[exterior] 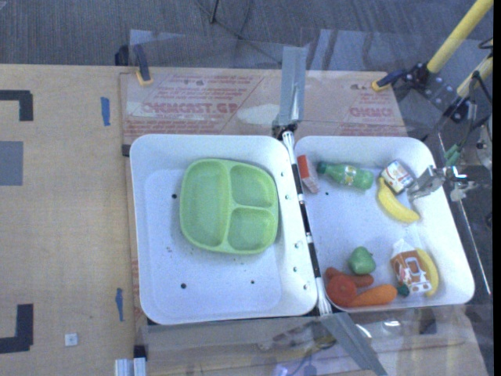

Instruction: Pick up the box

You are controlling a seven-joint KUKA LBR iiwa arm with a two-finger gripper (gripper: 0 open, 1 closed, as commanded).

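A small red and white box (308,175) lies against the left wall of the right bin (352,225), long side running front to back. A second small white box with a red label (398,175) rests tilted at the bin's far right, touching the top of a banana (395,204). An orange and white carton (407,270) lies near the front right corner beside another yellow banana (429,271).
The right bin also holds a green bottle (345,175), a green pepper (361,260), a red vegetable (342,289) and a carrot (380,294). A green divided plate (229,206) sits in the left bin (156,272). A metal fixture (442,179) juts over the right rim.
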